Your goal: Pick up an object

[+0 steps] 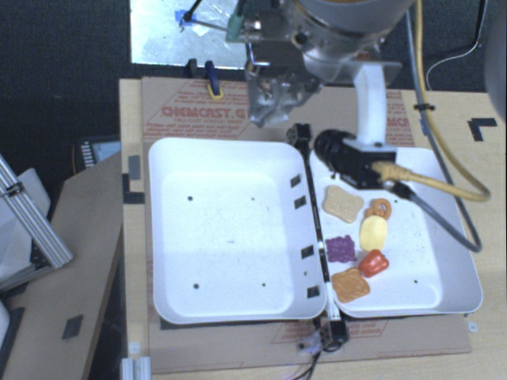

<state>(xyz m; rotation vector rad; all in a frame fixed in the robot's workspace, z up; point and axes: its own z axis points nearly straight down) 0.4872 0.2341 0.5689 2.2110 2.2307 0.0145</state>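
Six small food toys (360,240) lie in the right bin (444,291), well below the end effector (273,101), whose state I cannot tell.

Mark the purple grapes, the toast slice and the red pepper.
purple grapes (341,248), camera view, middle of the bunch
toast slice (343,203), camera view, centre of its face
red pepper (374,264), camera view, middle of its body

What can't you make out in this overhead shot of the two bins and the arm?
- Gripper, camera view: blurred and half covered by the arm's wrist, so whether it is open or shut is unclear.
- Right bin: its far corner is hidden behind the black camera mount and cables.
- Pretzel-like toy: too small to identify for sure.
- Purple toy: shape blurred, possibly grapes.
- Arm: cut off by the top edge.
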